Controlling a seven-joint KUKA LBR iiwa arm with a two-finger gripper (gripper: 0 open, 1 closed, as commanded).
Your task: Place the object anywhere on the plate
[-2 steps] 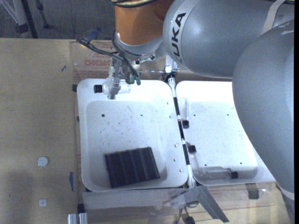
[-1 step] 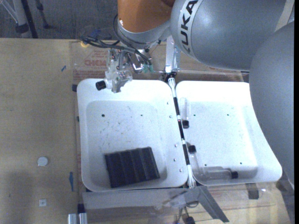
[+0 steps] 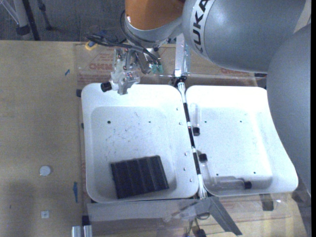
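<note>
A black ribbed plate (image 3: 139, 176) lies flat in the near part of the left bin (image 3: 98, 132). My gripper (image 3: 124, 79) hangs over the far rim of that bin, near its far-left corner and well away from the plate. I see nothing clearly held under it. A clear, elongated object with a black end (image 3: 232, 183) lies along the near wall of the right bin (image 3: 256, 132).
The grey arm and its orange band (image 3: 148, 6) cover the top and right of the view. Small black clips (image 3: 196, 131) sit along the divider between the bins. Cables (image 3: 101, 38) trail behind the gripper. A small round disc (image 3: 45, 171) lies on the bench at left.
</note>
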